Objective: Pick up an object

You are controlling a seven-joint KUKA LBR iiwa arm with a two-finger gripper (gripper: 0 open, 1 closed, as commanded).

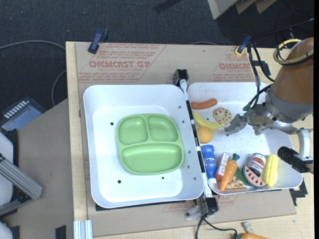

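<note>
- Two white bins are seen side by side on the bench: the left bin (99,133) carries a green divided plate (149,144), and the right bin (234,89) carries the toy food.
- The gripper (234,127) is seen over the middle of the right bin, at the end of the grey and orange arm (294,86) that reaches in from the right.
- Whether the gripper is clenched or released cannot be told; nothing is seen held in it.
- A cookie (222,115) lies just beside the gripper, on its far left side.
- A red sausage (204,103) is placed farther beyond the cookie, near the bin's far wall.
- A banana (207,121) lies to the left of the gripper, and an orange fruit (204,134) sits just nearer than the banana, against the wall between the bins.
- A blue bottle (208,159) and a carrot (228,172) are found on the near side of the gripper, to its left.
- A watermelon slice (253,177), a small can (257,162) and a yellow corn cob (270,170) are grouped at the near side, to the gripper's right, well apart from it.
</note>
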